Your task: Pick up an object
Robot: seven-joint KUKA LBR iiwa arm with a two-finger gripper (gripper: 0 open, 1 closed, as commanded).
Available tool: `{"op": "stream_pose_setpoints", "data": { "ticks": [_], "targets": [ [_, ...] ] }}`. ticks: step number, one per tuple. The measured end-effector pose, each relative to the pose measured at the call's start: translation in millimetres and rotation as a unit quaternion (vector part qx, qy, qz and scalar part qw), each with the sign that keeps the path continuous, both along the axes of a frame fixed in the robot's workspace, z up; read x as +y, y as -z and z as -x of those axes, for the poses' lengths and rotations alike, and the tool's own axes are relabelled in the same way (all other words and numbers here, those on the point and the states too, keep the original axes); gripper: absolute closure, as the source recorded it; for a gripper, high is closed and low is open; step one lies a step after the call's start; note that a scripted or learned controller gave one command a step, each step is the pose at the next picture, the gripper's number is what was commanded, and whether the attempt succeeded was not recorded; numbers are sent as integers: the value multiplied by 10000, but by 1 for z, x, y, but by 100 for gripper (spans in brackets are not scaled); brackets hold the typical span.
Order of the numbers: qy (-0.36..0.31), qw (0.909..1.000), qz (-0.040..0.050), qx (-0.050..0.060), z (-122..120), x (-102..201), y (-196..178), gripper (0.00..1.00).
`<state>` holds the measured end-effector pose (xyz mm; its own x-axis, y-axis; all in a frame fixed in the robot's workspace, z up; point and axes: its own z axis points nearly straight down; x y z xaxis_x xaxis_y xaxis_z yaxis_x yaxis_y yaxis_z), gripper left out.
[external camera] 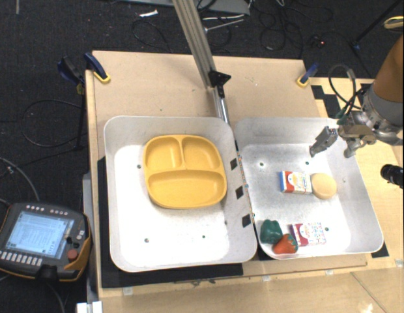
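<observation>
In the right bin (358, 194) lie a small white and red carton (295, 182) with a tan round bun (324, 186) touching its right side. Near the bin's front edge sit a green pepper (270, 230), a red strawberry (286, 244) and a second red and white carton (310, 233). My gripper (337, 145) hangs over the back right of this bin, above and behind the bun, apart from every object. Its two dark fingers (320, 142) are spread with nothing between them.
The left bin (124, 240) holds a yellow divided plate (185, 171). A metal pole (197, 34) slants up from the seam between the bins. A teach pendant (39, 238) lies off the bench at the left, and clamps (96, 67) grip the bench's back corners.
</observation>
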<state>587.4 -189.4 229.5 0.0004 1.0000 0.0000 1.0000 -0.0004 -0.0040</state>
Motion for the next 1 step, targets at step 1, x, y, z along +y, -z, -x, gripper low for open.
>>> {"op": "stream_pose_setpoints", "data": {
  "ticks": [1],
  "targets": [
    [-13, 10000, -5, 4, -4, 8, 49, 0]
  ]
}}
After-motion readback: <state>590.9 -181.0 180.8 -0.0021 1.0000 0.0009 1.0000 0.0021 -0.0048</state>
